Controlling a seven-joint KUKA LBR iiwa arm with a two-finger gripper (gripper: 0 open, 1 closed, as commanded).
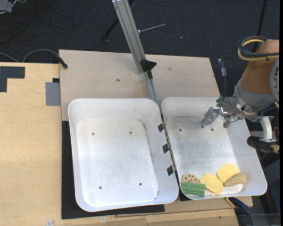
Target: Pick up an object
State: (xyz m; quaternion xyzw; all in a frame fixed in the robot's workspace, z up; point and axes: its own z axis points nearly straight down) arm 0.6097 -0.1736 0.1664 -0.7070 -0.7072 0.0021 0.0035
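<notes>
Down at the near edge of the right-hand shallow white plastic bin (254, 182), a small heap of toy food lies bunched together: a green ridged vegetable piece (194, 188) sits closest to the bin's near left corner, touching a round tan cookie with dark chips (190, 178) just behind it. Beside those, toward the right, two pale yellow rounded slices (220, 178) overlap one another, and a tan waffle-patterned cone (235, 179) rests against them, pointing toward the bin's right wall. Across the divider, where three small black clips (165, 148) sit along the shared rims, the left-hand shallow white plastic bin (78, 126) shows a speckled floor. Farther back in the right bin, near its far right side, the grey two-finger gripper (219, 119) hangs over bare floor with its fingers spread apart and nothing between them, well apart from the toy food. Behind it rises the grey arm with its orange band (259, 74), coming in from the right. Both bins rest on a pale wooden bench top (104, 74), and from the gap between their far corners a slanted silver aluminium rail (130, 29) with a black bracket reaches away toward the dark carpeted floor (198, 13), where loose cables trail.
</notes>
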